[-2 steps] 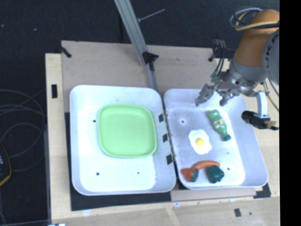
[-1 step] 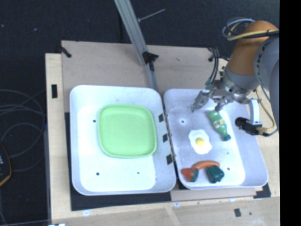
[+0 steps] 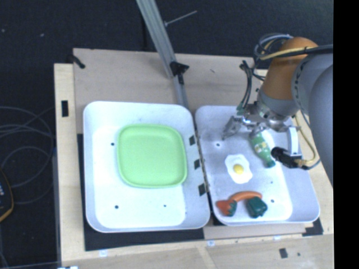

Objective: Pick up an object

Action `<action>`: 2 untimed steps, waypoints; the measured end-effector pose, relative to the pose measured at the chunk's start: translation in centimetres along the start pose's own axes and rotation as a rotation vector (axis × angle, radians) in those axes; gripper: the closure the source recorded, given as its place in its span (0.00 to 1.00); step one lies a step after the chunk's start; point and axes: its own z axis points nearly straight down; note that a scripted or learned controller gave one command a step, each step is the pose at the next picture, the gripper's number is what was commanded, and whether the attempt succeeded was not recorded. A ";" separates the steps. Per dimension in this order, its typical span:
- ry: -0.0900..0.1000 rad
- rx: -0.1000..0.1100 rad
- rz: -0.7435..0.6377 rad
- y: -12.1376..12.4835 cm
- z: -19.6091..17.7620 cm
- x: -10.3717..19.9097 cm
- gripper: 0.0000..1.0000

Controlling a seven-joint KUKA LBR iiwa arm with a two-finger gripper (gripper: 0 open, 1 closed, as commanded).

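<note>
My gripper (image 3: 231, 129) hangs over the back of the right bin (image 3: 213, 122), its fingers open and pointing down-left with nothing between them. A green bottle (image 3: 262, 148) lies just to its right, partly under the wrist. A toy fried egg (image 3: 239, 168) sits in the middle of the bin, a little in front of the gripper. Along the front wall lie an orange sausage-like piece (image 3: 247, 195), a red piece (image 3: 226, 207) and a dark green piece (image 3: 257, 207).
The left bin (image 3: 101, 206) holds a light green square plate (image 3: 151, 155). A grey pole (image 3: 160, 32) slants from the top down to the gap between the bins. The arm's body and cables (image 3: 291, 83) cover the back right corner.
</note>
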 end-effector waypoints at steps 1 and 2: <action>0.000 -0.001 0.000 0.0 3.0 0.0 0.00; 0.000 -0.005 0.001 0.1 1.8 -0.1 1.00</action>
